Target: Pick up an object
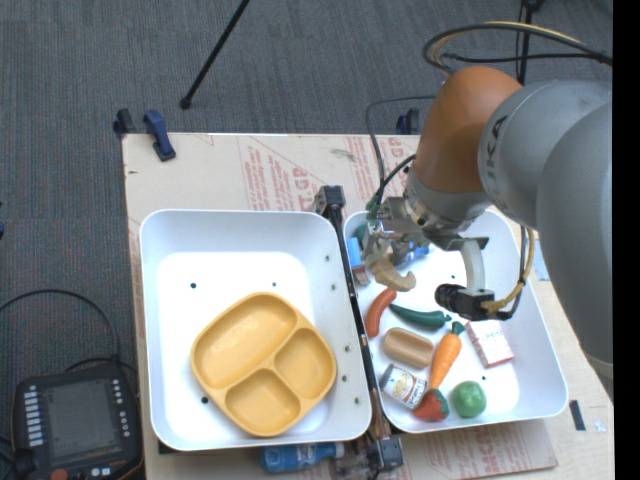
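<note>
Two-finger gripper (pixel 385 253), jaw state indiscernible, poised directly above 1 tan curved plastic piece (pixel 392 276), possibly touching, long axis roughly left-right.

We've got the bench (pixel 250 168) topped with cardboard carrying red print, sitting on grey carpet (pixel 300 48). A blue clamp (pixel 158 134) grips its far left corner. The left bin (pixel 160 238) holds a yellow divided plate (pixel 263 363) with three compartments, lying at a slant toward the near side. A black tripod leg (pixel 220 43) crosses the carpet behind the bench. Down at the near left we see a control pendant (pixel 75 418) with a grey screen, a black cable (pixel 50 308) looping above it.
</note>
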`<state>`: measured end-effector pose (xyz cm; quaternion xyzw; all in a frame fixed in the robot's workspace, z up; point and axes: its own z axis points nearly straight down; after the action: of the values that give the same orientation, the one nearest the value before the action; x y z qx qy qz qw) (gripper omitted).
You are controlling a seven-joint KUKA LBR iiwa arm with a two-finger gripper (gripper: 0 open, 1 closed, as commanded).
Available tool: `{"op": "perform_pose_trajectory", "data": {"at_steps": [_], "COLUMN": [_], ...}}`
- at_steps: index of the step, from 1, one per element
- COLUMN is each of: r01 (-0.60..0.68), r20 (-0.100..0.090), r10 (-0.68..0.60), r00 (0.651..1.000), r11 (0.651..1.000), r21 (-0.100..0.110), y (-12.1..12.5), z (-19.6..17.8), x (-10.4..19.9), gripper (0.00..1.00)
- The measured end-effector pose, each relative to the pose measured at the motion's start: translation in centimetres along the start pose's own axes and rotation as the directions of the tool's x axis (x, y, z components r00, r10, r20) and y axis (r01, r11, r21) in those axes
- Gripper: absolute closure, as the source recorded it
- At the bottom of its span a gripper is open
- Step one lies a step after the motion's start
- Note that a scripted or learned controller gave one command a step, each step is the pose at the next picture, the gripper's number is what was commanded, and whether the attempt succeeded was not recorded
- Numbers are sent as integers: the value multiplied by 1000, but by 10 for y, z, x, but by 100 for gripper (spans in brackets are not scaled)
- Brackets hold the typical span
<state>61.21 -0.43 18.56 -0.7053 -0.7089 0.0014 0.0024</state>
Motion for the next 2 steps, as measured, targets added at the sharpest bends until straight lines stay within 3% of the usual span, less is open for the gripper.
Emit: {"op": "perform_pose_trajectory", "data": {"at_steps": [2], "r01": [9], "r20": [0], "r10": [-9], "r00": [1000], "r11": [1000], "r21": [7], "y": [1], "z": [-16], "x": [0], "gripper": [100]}}
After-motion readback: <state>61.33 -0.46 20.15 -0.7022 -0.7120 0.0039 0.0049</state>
